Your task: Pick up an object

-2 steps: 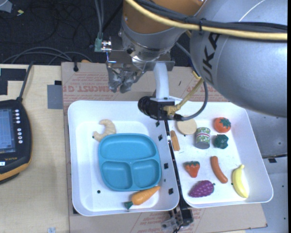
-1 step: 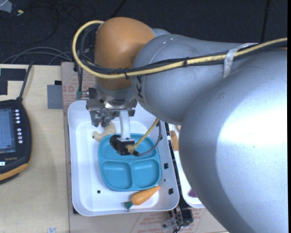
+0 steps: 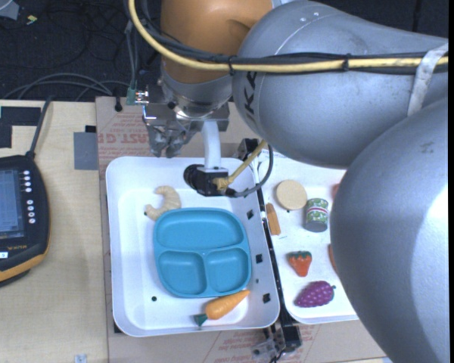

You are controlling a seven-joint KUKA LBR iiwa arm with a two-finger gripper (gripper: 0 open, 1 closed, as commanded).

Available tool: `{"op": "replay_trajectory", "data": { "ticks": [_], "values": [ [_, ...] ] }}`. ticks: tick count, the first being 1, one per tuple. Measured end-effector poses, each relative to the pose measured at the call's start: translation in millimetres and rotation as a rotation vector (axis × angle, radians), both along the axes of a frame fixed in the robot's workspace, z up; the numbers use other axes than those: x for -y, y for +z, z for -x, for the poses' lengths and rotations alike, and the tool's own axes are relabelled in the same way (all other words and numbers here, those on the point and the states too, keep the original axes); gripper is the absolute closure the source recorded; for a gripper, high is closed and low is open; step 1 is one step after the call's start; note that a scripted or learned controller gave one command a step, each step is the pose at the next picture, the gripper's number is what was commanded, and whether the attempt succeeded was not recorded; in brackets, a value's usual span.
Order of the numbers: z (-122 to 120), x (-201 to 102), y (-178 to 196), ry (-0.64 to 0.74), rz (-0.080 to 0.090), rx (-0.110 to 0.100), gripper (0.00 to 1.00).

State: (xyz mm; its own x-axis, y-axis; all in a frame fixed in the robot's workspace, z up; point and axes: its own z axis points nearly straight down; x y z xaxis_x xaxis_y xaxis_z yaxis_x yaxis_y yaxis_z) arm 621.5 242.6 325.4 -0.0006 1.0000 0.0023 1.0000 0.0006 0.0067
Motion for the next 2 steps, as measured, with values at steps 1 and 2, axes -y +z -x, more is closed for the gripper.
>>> {"op": "replay_trajectory", "data": {
  "ticks": [1, 2],
  "values": [
    [-22, -1, -58, -0.001, 0.006, -0.014, 1.0],
    [4, -1, 97, 0.002, -0.004, 0.007, 1.0]
  ]
}}
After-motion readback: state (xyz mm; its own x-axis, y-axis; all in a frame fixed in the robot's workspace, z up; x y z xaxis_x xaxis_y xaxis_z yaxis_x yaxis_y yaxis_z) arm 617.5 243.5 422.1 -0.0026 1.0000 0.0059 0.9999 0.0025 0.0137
